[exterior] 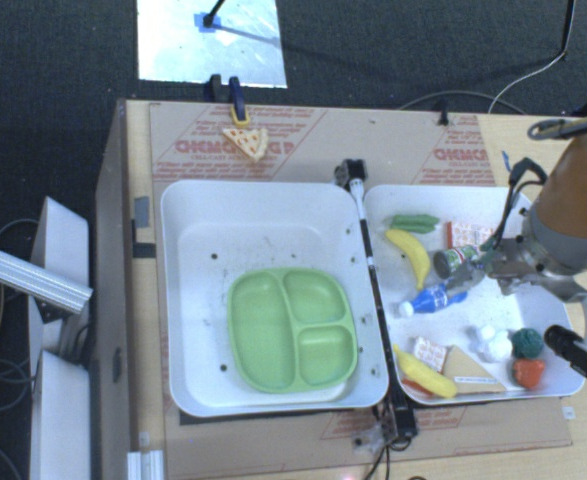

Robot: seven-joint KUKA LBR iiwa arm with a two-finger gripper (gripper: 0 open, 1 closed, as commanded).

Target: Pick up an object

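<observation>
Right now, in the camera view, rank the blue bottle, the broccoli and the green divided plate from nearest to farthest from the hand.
1. Blue bottle: right bin, just below the hand.
2. Broccoli: right bin, lower right corner, farther down from the hand.
3. Green divided plate: left bin, across the divider, farthest.

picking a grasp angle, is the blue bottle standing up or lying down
Lying down. The blue bottle rests on its side on the floor of the right bin, white cap toward the divider, its other end toward the gripper.
</observation>
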